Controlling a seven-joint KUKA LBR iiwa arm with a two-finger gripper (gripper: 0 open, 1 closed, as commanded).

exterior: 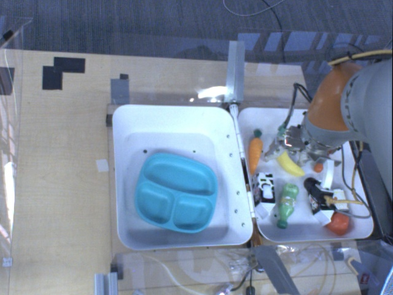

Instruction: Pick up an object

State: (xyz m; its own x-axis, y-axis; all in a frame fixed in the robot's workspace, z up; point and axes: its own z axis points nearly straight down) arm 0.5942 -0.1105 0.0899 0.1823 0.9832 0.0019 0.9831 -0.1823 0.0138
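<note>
A pale wooden bench (67, 183) carries two white bins: the left bin (123, 226) holds a blue tray (176, 192), the right bin (362, 226) several toys. The arm (353, 103) bends down over the right bin's far half, its gripper (293, 145) low among the clutter; whether the claw is open or closed I cannot tell. The banana (290, 164) lies just nearer than the claw, almost under it, its long axis slanting from far-left to near-right.

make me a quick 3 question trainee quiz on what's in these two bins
1. True or false: the blue plate lies in the left bin.
2. Which lies nearest the divider between the bins: A banana, B carrot, C tomato?
3. Fill in: the green bottle lies in the ____ bin.

Key: 1 true; 2 B; 3 right.
</note>
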